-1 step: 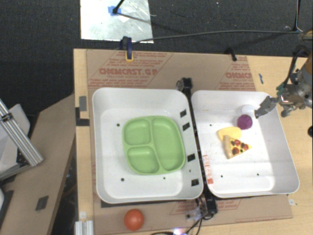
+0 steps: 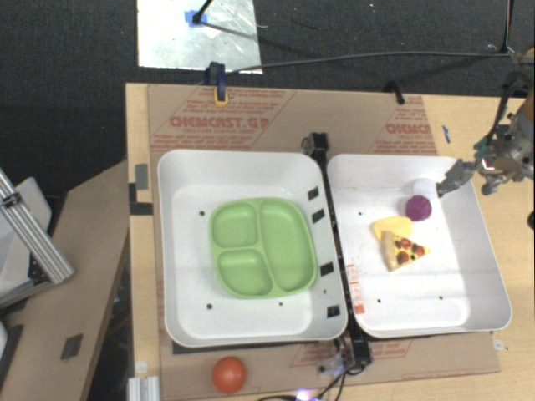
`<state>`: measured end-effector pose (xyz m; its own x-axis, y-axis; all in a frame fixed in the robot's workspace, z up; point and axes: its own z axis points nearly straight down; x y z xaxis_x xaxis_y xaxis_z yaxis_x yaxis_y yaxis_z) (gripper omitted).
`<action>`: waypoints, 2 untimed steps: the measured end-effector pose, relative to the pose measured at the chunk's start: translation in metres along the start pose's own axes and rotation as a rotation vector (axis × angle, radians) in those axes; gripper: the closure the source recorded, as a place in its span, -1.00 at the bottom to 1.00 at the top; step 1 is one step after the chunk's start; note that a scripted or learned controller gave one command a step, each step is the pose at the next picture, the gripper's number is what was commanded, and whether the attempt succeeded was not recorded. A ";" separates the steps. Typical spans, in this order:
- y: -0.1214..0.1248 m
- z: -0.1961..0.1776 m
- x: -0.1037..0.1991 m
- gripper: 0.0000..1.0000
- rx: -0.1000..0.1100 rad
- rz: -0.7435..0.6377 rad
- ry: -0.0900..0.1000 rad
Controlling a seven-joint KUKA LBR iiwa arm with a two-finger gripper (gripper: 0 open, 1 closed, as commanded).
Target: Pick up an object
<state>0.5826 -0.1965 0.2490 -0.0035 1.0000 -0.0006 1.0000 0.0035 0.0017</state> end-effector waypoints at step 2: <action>-0.006 0.110 -0.008 -1.00 0.003 0.002 0.001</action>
<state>0.5768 -0.2050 0.1387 -0.0016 1.0000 0.0002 1.0000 0.0016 -0.0010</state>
